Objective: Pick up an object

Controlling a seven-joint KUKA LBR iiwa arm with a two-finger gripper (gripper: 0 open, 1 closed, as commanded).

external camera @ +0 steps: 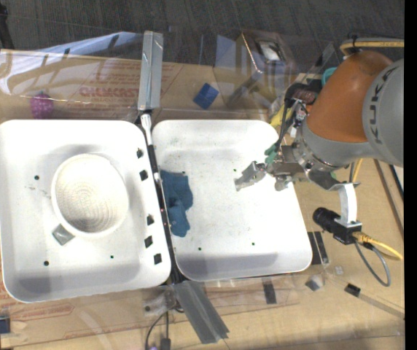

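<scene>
Far left, behind the bins, a small purple thing [42,106] lies on the cardboard under clear sheeting. The left bin [19,268] holds a white bowl [88,193], round and ribbed in rings, near its middle. A small grey piece [63,234] lies just beside the bowl's lower left edge (I cannot tell what it is). In the right bin [223,246], a crumpled blue cloth [177,199] lies against the left wall, next to the seam between the two bins. It is the one loose thing in this bin that I could pick. Behind this bin, a blue block [206,95] sits on the bench beyond the rim, under the sheeting. My claw [264,179] hangs over the right half of the right bin, above bare white floor and well apart from the cloth. Its two silver fingers [248,176] are spread, with nothing between them, so I am grasping nothing. My arm comes in from the right, and the orange band [343,100] stands over the bin's far right corner.
</scene>
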